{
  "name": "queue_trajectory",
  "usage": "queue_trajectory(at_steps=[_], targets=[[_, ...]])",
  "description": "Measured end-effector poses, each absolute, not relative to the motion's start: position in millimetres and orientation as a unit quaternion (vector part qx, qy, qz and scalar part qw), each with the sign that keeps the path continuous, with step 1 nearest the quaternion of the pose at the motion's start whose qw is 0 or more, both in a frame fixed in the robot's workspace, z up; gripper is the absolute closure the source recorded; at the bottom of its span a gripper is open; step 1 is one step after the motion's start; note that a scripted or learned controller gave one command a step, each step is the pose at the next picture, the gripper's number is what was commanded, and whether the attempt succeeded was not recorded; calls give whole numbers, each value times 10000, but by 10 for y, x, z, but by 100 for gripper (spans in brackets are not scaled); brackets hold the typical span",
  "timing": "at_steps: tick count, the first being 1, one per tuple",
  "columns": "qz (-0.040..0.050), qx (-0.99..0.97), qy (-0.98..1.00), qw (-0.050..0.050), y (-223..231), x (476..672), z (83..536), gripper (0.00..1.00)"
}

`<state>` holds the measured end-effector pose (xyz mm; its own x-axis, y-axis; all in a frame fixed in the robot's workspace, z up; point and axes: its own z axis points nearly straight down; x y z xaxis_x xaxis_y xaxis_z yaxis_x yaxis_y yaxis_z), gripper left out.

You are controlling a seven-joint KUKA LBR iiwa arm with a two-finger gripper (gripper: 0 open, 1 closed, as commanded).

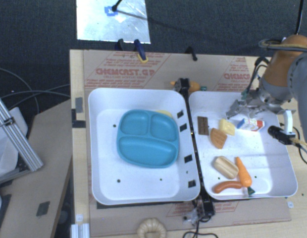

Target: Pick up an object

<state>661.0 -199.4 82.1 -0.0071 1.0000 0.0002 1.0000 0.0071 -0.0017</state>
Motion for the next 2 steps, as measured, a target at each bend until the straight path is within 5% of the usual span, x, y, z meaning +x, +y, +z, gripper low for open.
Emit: queue_trajectory(at_steps=[1,2], targets=[[-13,-7039,-7103,-35,-2002,6636,975,100],[-25,-7048,-7093,-41,-1965,6646,1628,100]])
